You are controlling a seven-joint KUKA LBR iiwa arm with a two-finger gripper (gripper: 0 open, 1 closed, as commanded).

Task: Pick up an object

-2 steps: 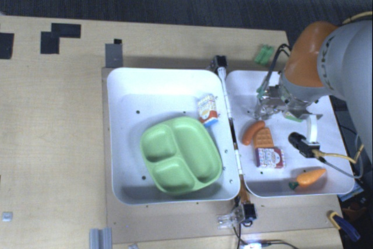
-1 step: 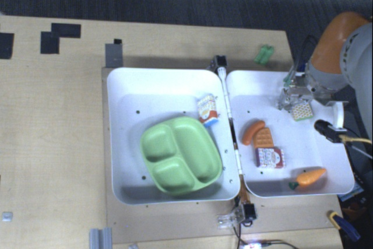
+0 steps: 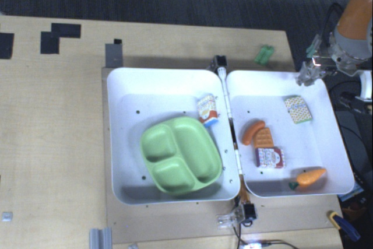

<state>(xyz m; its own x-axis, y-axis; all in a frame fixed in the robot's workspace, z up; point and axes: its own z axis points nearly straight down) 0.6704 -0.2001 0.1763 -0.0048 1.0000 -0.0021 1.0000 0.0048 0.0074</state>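
At the frame's upper right the gripper [image 3: 307,74] hangs over the right bin's [image 3: 336,143] top corner, its grip state impossible to tell, while the carrot [image 3: 309,178] lies low in that bin

Robot lab: bench [image 3: 58,125], paired bins [image 3: 116,125]

One fixed camera high above the bench [image 3: 52,143], looking down at a slant, far enough back to take in both white bins [image 3: 119,125] side by side, dark floor along the top, arm [image 3: 352,26] entering at right
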